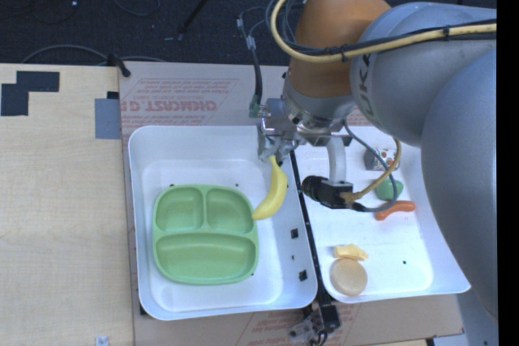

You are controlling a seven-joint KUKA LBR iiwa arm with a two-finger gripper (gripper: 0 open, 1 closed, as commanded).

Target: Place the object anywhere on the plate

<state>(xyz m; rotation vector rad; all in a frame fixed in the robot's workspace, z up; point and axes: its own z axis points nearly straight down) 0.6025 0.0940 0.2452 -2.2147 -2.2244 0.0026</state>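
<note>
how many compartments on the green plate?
3. The green plate in the left bin has two small compartments along its far side and one large one along the near side. None look hidden.

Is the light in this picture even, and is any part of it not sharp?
Camera view: the light is bright and even on the white bins, with slight glare on the orange band; the floor behind is dark; the banana casts little shadow; the large grey arm nearest the camera looks soft.
</note>
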